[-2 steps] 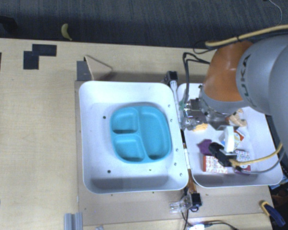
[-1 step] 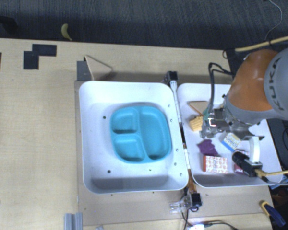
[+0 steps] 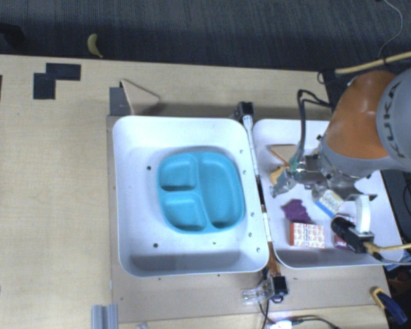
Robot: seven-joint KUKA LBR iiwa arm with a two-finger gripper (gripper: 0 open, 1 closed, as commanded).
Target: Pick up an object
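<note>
While the grey arm with its orange band (image 3: 370, 125) reaches over the right white bin (image 3: 390, 228), we see its hand (image 3: 288, 178) low inside, and we cannot tell how it stands. A purple crumpled object (image 3: 294, 210) and a red-and-white patterned box (image 3: 307, 235) lie in that bin just below the hand; a blue divided plastic tray (image 3: 200, 190) sits in the left white bin (image 3: 133, 204).

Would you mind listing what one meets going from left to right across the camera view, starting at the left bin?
Left white bin → blue divided tray → right white bin → purple object → red-and-white patterned box → orange band of the arm.
</note>
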